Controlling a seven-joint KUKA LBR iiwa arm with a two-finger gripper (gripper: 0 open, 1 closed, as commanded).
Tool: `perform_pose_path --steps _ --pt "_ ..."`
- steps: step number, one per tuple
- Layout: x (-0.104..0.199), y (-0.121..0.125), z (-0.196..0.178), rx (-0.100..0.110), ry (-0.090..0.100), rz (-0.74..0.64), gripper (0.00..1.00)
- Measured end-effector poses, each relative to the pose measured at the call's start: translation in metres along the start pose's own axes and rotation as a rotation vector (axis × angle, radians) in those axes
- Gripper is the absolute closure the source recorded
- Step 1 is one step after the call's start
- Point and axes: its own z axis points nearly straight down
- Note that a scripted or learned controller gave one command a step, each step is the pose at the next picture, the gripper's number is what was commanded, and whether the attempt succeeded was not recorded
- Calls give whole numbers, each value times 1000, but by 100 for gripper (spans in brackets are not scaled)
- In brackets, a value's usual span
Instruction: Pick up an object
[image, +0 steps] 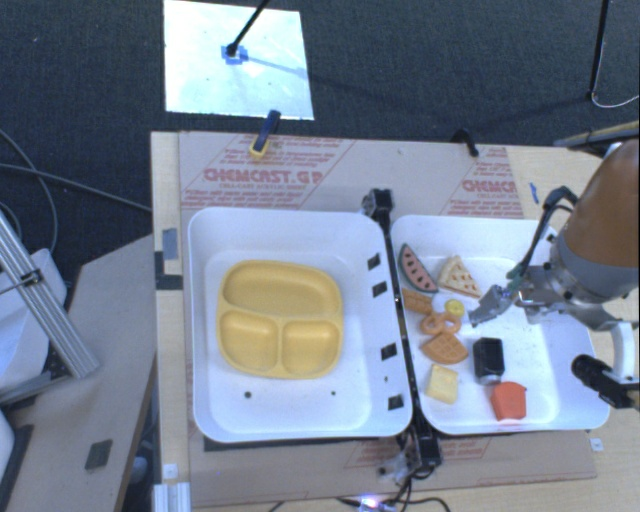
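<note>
The arm (600, 240) is reaching in from the right, over the right bin (560, 400), and its gripper (487, 305) is hanging above the middle of that bin, tips pointing toward the divider between the two bins. From where I am standing I cannot tell whether its fingers are apart or closed, and nothing is showing between them.

The toys are crowding the right bin's left half. A watermelon slice (415, 268) is lying near the far left corner, with a tan sandwich wedge (458, 275) just beside it. Below them, a small orange pretzel (440, 322) is sitting just beside the gripper's tips, an orange waffle-like piece (444, 349) is lying under that, and a pale yellow cheese block (442, 384) is resting toward the near left corner. A black block (487, 359) is sitting just under the gripper, and a red-orange piece (508, 400) is lying by the near edge.

In the left bin (210, 390), a yellow divided plate (280, 318) is sitting in the middle.
</note>
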Motion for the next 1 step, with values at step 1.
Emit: perform_pose_path --steps 1 --pt "-10 -24 81 6 1 4 0"
